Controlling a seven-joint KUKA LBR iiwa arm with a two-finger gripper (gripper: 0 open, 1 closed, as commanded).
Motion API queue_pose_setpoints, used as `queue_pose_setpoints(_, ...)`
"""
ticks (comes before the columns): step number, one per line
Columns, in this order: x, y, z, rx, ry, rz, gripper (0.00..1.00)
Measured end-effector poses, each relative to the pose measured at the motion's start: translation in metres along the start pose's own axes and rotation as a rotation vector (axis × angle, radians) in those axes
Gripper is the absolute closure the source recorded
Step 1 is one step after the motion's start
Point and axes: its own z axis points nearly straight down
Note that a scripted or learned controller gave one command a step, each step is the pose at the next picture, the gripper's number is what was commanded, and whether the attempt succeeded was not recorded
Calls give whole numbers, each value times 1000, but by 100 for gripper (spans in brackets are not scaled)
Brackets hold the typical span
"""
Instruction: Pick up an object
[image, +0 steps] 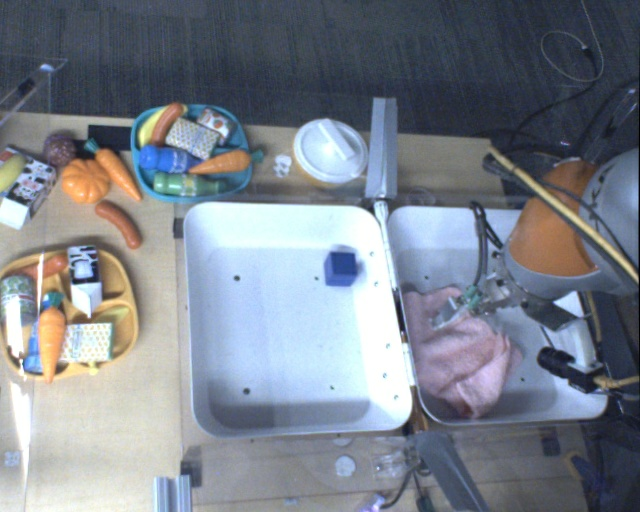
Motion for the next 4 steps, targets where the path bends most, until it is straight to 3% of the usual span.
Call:
queue_pose_setpoints(1,19,35,-82,15,10,-70,0)
queue_pose_setpoints(2,5,8,8,14,11,-191,0)
queue_pose_setpoints(3,26,17,-83,11,14,-592,0)
queue_pose_setpoints(4,15,15,11,7,8,-289,0)
